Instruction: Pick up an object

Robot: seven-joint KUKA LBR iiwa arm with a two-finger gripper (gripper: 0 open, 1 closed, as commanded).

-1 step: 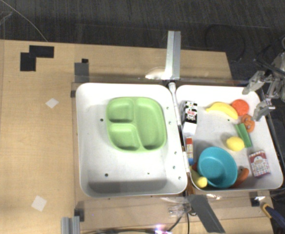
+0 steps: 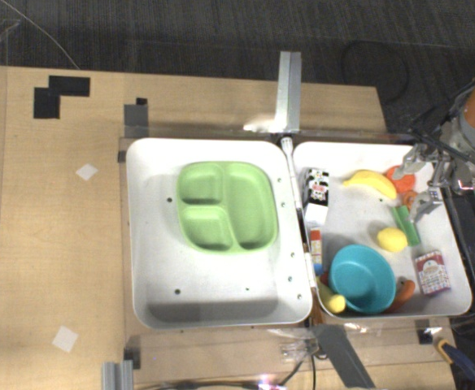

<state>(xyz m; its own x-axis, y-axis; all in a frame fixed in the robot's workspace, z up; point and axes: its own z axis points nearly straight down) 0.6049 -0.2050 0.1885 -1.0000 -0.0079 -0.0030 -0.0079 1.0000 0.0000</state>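
Left white shallow plastic bin point(image 2: 152, 242): carries one light-green moulded tray with three compartments point(image 2: 225, 205), lying flat, untouched. Right white shallow plastic bin point(image 2: 457, 299): holds the pickable items, all at rest on the bin floor — black-and-white printed small carton point(image 2: 316, 187) against the left wall, yellow curved banana point(image 2: 371, 183) toward the back, yellow round lemon point(image 2: 392, 239) mid-bin, green stick-shaped marker point(image 2: 406, 225) just beside the lemon, teal round plastic bowl point(image 2: 363, 278) at the front, red-and-white printed small box point(image 2: 432, 271) at the front right. Tool point(image 2: 427, 184) of the grey arm at the back right corner of the right bin, over an orange item partly hidden beneath it, near the marker's far end. Fingers appear spread with nothing seen between them; blur prevents certainty, so recorded as undetermined. Judgement: no object lifted, grasp not yet made; descent, closure and lift all outstanding. Likely candidates: orange item or marker.
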